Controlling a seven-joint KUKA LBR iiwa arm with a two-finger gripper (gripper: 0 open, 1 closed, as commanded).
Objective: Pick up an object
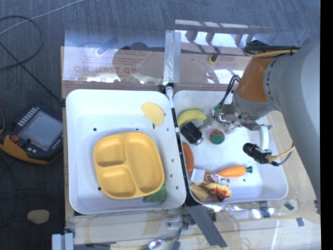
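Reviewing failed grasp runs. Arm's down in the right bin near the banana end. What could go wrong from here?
1. Clutter: the gripper sits close to the banana, a black object and a small red-and-green ball. It could knock one aside or catch two.
2. Wall: that group lies near the right bin's far rim and divider, leaving little approach room.
3. Round things like the ball or carrot may roll or slip.

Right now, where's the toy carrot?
In the camera view the carrot lies in the right bin, toward its near edge, just right of the small cluster of toys and below the gripper.
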